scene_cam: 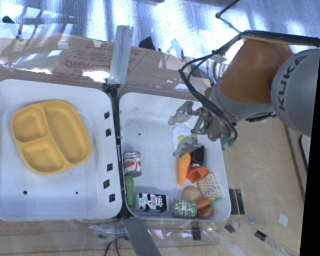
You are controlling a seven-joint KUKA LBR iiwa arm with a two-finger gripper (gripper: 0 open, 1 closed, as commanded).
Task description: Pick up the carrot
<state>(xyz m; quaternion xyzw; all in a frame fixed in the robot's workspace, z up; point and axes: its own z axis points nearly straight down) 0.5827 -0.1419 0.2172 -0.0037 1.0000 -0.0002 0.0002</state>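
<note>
Carrot (183, 168) lies just below pincer (181, 132).

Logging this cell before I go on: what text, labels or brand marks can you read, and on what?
"KUKA", partly cut off: on the grey arm.
Red print on the cardboard sheet behind the bins: blurred, unreadable.
Labels on the small can, the black-and-white carton and the green can: too small to read.
</note>
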